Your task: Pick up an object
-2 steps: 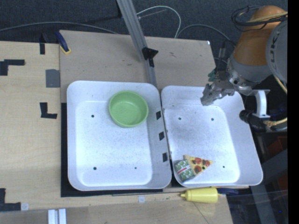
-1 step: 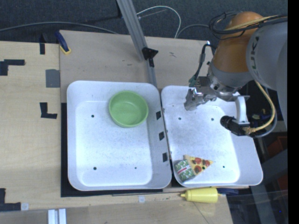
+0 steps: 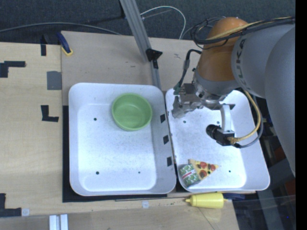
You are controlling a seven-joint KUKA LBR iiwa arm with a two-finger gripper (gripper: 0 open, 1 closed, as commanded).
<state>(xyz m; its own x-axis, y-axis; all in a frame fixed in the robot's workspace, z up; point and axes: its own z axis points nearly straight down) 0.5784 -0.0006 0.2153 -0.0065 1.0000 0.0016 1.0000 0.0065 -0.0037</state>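
Two-finger gripper [image 3: 181, 110] hangs over right shallow white bin [image 3: 249, 174]; opening can't tell; round green plastic bowl [image 3: 131, 111] in left bin [image 3: 84, 166].

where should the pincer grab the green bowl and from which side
Probably by the rim. The green bowl sits upright and open-side up in the left bin, too wide to span whole. Come straight down with one finger inside and one outside the wall. The rim nearest the right bin looks easiest, since the arm enters from there and that edge stands free of the bin wall.
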